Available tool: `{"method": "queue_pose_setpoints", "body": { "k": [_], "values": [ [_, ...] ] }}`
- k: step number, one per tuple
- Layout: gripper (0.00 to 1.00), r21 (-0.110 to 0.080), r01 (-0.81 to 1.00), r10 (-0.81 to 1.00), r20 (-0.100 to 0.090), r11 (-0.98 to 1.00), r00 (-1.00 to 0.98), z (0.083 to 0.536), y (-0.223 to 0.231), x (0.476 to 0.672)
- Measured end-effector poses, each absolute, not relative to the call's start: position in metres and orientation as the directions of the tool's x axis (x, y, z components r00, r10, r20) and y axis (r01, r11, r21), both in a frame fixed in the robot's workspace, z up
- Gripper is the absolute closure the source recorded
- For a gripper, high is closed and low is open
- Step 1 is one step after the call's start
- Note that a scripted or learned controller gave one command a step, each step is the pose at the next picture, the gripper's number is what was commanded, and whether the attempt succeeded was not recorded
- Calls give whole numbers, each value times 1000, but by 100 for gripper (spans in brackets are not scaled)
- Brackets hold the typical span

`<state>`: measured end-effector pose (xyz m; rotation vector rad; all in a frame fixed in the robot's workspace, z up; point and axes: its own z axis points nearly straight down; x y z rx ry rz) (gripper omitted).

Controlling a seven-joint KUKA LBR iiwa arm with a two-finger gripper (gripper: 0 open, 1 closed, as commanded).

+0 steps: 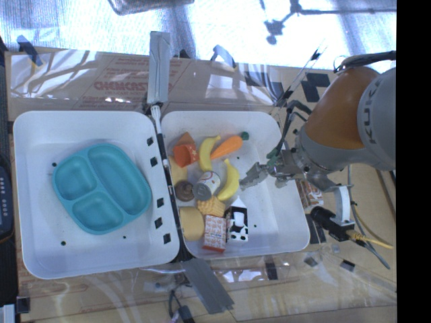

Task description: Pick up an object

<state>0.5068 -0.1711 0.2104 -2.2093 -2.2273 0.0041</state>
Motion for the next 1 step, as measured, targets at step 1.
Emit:
{"method": "queue_pose_setpoints", "body": {
  "k": [1],
  "values": [
    [0,-4,989,990,1,145,-145,162,-177,546]
  ]
}}
